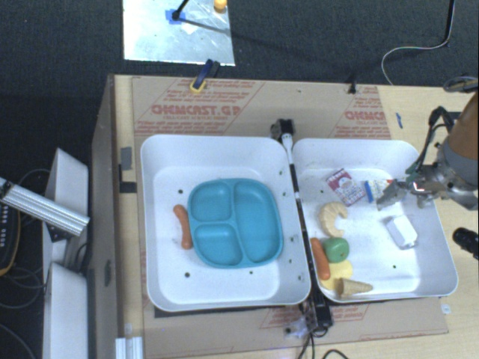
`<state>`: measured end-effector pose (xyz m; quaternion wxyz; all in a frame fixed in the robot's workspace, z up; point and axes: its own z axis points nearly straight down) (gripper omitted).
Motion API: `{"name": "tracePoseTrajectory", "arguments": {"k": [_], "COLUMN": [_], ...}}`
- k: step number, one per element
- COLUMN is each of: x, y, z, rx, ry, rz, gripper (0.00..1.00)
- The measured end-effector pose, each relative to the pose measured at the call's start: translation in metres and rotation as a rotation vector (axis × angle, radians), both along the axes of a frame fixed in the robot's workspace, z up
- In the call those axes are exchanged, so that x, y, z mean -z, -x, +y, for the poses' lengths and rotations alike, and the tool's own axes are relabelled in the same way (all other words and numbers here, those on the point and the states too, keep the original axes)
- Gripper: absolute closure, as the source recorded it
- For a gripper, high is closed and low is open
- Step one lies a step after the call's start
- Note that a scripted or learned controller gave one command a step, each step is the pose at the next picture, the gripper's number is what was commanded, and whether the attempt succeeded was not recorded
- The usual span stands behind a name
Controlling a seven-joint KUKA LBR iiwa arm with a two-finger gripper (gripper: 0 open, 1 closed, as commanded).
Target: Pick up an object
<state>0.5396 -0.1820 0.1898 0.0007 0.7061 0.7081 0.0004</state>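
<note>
Two shallow white bins are sitting side by side on the tabletop: the left bin is holding one blue divided tray and one orange sausage lying just beside the tray's left edge. The right bin is holding seven things: a red-and-white packet, a small blue piece, a white block, a cream croissant, a green ball, a second orange sausage and a yellowish cone. The grey arm is reaching in from the right, with its jaws hanging over the right bin's upper right part, near the small blue piece; whether they are spread or closed cannot be told.
</note>
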Motion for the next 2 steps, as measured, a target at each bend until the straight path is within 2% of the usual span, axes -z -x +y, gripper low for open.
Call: {"name": "tracePoseTrajectory", "arguments": {"k": [1,2], "x": [0.065,0.106], "y": [-0.089,-0.035], "z": [0.073,0.073], "rx": [-0.001,0.002], "ry": [-0.002,0.000], "rz": [0.001,0.002], "gripper": [0.00,0.00]}}
